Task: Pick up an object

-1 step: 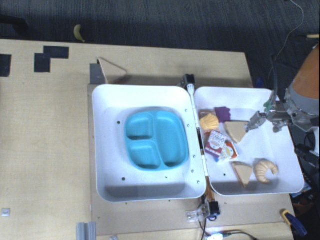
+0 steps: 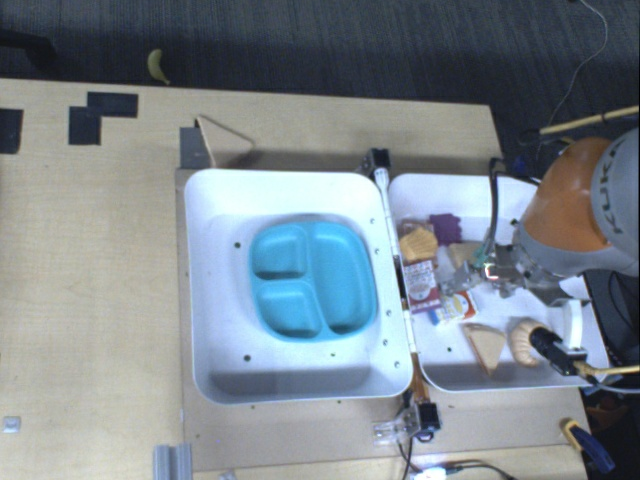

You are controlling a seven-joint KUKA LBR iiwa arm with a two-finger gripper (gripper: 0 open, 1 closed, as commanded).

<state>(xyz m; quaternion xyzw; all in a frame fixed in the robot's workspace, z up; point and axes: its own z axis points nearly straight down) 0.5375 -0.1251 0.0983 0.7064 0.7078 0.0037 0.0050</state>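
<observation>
The tool (image 2: 487, 268) hangs over the cluttered bin (image 2: 445, 363) (open or shut, I cannot tell), the packet (image 2: 420, 283) just beside it, lying lengthwise along the bins' shared wall (image 2: 393, 258).

Arm (image 2: 572, 216) in from the right, pincer (image 2: 479, 270) leftward, low.

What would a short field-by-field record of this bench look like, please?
left bin: holds a blue three-compartment tray, lying flat near the middle
right bin: cluttered; purple object, tan block, printed packet, tan wedge
gripper: low over the right bin, beside the packet
arm: reaches in from the view's right
grasp: cannot tell from this view
</observation>
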